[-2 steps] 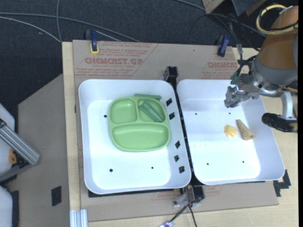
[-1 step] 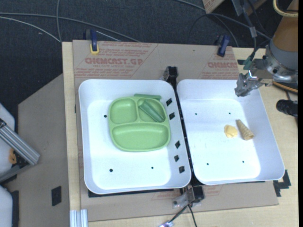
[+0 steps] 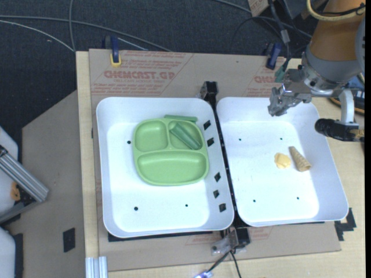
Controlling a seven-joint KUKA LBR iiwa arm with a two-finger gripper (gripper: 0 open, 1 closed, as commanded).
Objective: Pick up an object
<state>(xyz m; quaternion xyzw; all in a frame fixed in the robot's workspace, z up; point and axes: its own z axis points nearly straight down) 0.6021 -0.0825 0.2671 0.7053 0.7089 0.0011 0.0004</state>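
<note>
A black clamp [image 3: 235,236] with loose wires is seen at the near edge of the table [image 3: 151,68], just below the seam where the two bins meet. The left bin [image 3: 116,207] is set on the brown cardboard-like table top, touching the right bin [image 3: 324,207] along a row of small black clips. A green divided plate [image 3: 169,153] is laid in the left bin, toward its far half; a darker green pod-shaped object [image 3: 185,135] is rested in the plate's far-right compartment, and a flat green strip [image 3: 181,119] is seen just beyond the plate's far rim. In the right bin, two small items are placed just beside each other, right of centre: a pale yellow chunk [image 3: 282,161] and a tan cone-shaped piece [image 3: 299,158], the cone lying on its side to the right of the chunk. The end effector [image 3: 282,104] is held over the far edge of the right bin, well apart from both small items; nothing is seen between its fingers, and whether they are spread or closed cannot be told. The arm [image 3: 336,33], grey with orange above, is entered from the upper right. A blue clamp [image 3: 115,50] is fixed at the table's far-left edge.
</note>
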